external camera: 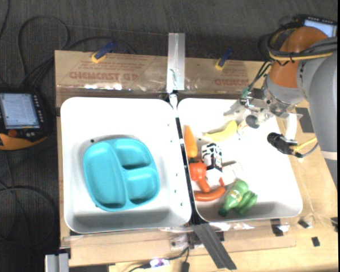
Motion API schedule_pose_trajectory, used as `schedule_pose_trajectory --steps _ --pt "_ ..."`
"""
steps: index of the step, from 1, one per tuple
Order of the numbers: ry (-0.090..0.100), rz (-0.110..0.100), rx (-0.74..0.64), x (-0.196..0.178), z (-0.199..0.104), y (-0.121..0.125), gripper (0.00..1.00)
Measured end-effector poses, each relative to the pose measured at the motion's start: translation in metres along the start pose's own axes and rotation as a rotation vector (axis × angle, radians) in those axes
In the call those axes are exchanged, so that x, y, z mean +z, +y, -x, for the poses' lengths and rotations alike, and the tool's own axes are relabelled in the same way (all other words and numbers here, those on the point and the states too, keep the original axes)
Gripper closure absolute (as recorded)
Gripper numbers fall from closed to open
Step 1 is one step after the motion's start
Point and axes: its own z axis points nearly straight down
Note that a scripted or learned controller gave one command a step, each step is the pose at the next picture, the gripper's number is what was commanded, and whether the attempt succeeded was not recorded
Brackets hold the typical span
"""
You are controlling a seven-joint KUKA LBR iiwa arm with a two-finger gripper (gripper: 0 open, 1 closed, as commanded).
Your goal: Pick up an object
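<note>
The right bin holds a cluster of toys along its left side. A yellow banana lies near the back, and an orange carrot rests against the left wall. A black-and-white block sits beside a red piece, with an orange curved piece below them. Towards the front lies a green toy. My gripper hangs at the banana's right end, low over the back of the right bin; whether it touches the banana cannot be made out.
The left bin holds a blue divided plate. A divider wall separates the bins. A cardboard sheet lies behind them, and a teach pendant sits on the floor at far left. The arm enters from the upper right.
</note>
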Motion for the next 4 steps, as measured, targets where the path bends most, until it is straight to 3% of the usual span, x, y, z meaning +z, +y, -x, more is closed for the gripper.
schedule_pose_trajectory --steps 1,2,3,4 --pt "0.005 -0.051 0.15 -0.086 -0.018 -0.016 0.0" --pt "0.006 -0.05 0.039 -0.068 -0.012 0.018 0.0" --pt "0.007 -0.018 -0.104 -0.009 -0.007 -0.018 0.0" --pt "0.004 -0.007 -0.105 -0.002 -0.01 -0.012 0.0"
